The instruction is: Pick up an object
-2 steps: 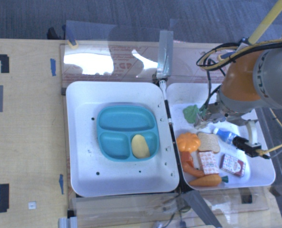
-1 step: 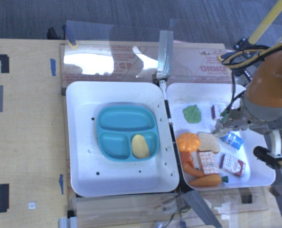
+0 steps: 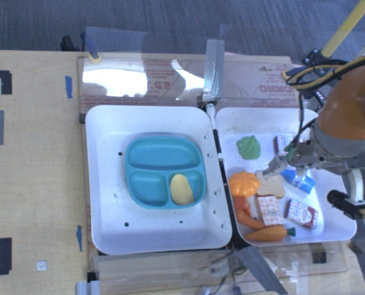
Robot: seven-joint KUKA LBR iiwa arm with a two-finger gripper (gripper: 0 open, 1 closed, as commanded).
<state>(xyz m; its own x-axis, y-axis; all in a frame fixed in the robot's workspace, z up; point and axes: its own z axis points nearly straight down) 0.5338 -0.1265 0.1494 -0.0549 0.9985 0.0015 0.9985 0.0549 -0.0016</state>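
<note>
I hang low over the right bin (image 3: 336,226), my gripper (image 3: 279,165) down among the clutter near the bin's middle, and whether it is released or clenched I cannot tell from this slant. Any piece here would do as my object. Just beside the gripper lie a tan slice (image 3: 272,188) and a blue packet (image 3: 299,180); a green leaf (image 3: 249,147) sits toward the far edge, an orange fruit (image 3: 243,183) against the left wall, a carrot (image 3: 265,233) along the near edge, and a red-and-white packet (image 3: 302,214) toward the near right corner. The left bin (image 3: 102,183) carries a blue tray (image 3: 147,157) with a yellow piece (image 3: 181,189) in its near right compartment. The slice looks like my closest candidate, but it lies flat and touches the fruit and a patterned card (image 3: 269,211), so I judge a clean grasp needs me centred over its free edge, coming straight down, closing across its narrow width, then lifting slowly so neighbours do not drag along. The crowding is my main risk.
</note>
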